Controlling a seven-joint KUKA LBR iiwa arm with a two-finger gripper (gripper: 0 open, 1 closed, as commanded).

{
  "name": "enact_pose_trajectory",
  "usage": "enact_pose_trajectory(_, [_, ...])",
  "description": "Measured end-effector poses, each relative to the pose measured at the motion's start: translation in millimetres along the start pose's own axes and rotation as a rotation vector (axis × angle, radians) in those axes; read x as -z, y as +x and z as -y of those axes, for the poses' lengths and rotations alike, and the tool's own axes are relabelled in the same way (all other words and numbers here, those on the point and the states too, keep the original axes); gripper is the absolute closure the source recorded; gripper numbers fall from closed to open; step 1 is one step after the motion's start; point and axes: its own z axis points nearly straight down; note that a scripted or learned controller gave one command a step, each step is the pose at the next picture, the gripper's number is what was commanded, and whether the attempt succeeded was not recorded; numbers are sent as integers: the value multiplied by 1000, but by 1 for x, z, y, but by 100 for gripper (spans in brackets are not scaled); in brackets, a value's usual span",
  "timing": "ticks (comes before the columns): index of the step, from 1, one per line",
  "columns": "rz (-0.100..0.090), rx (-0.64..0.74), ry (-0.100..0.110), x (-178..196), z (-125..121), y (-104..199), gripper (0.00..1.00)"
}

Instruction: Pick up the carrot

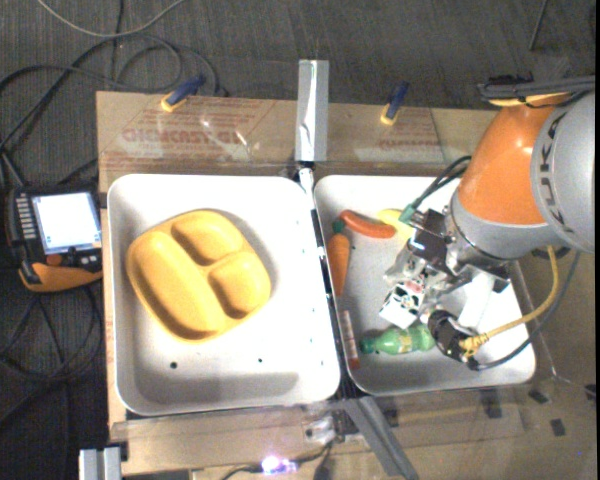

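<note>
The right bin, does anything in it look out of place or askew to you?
Nothing looks damaged or spilled. The carrot lies against the right bin's left wall, and the green bottle lies on its side.

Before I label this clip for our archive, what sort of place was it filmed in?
Most likely a robotics lab or test cell. A grey and orange arm reaches over two white bins holding toy-like items such as a carrot and a yellow divided plate, with loose cables across the floor.

Orange carrot [338,254] lies lengthwise along right bin's left wall
</note>
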Motion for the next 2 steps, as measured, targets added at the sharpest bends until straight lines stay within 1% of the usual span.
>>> enact_pose_trajectory(1, [2, 243, -1, 5, -28, -29, 100])
enact_pose_trajectory(2, [-1, 369, 1, -52, 36, 68, 100])
